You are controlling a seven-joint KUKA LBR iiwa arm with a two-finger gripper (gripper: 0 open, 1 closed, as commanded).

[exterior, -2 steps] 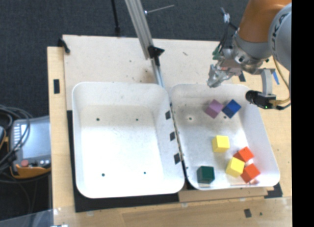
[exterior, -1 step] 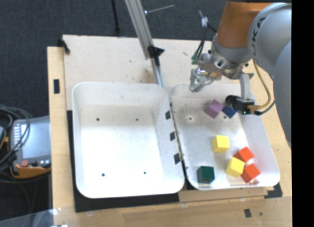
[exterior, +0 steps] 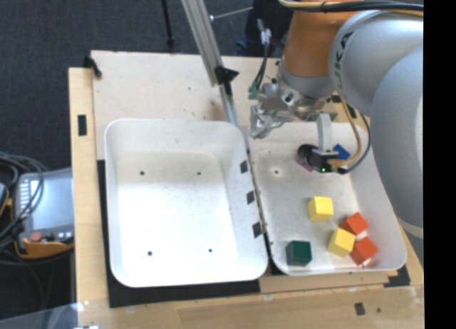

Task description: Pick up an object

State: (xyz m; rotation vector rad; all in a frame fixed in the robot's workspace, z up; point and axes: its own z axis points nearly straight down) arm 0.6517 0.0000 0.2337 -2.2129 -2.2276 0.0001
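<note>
My hand point(exterior: 262, 124) hangs low over the far left corner of the right bin point(exterior: 381, 210), close to the wall it shares with the left bin point(exterior: 171, 199) — whether it is spread or pressed together I cannot tell, since my own wrist blocks the sight of it. Nothing shows in its grip. The blocks all lie well apart from my hand, toward the bin's near end: a yellow block point(exterior: 320, 208) closest to it, then beyond that a second yellow block point(exterior: 341, 241) touching two orange blocks point(exterior: 356, 223) point(exterior: 365, 250) — and a dark green block point(exterior: 298, 252) by the near wall, almost straight down the picture from my hand. Just to the right of my hand a small blue piece point(exterior: 340, 152) sits by a dark fitting. Both bins rest on the table point(exterior: 142, 85).
</note>
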